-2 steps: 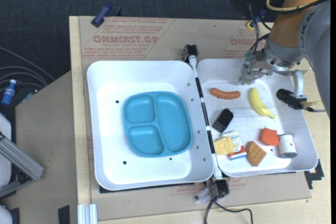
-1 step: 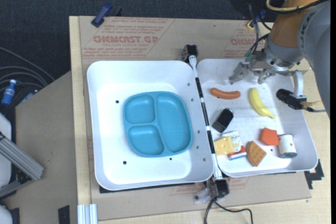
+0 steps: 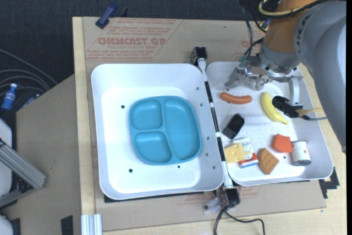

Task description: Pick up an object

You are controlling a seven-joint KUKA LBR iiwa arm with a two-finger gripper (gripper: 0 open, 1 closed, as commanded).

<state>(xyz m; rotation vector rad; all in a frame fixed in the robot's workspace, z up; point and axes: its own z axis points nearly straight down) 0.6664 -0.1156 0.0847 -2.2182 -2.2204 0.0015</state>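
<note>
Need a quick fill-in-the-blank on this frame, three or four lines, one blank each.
1. The blue divided plate lies in the ____ bin.
2. The banana lies in the ____ bin.
3. The plate has ____ compartments.
4. The hot dog lies to the ____ of the banana.

Missing words: left; right; three; left

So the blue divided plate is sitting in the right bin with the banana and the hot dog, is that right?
Not quite. The camera view shows the blue divided plate alone in the left bin. The banana and hot dog lie in the right bin.
</note>
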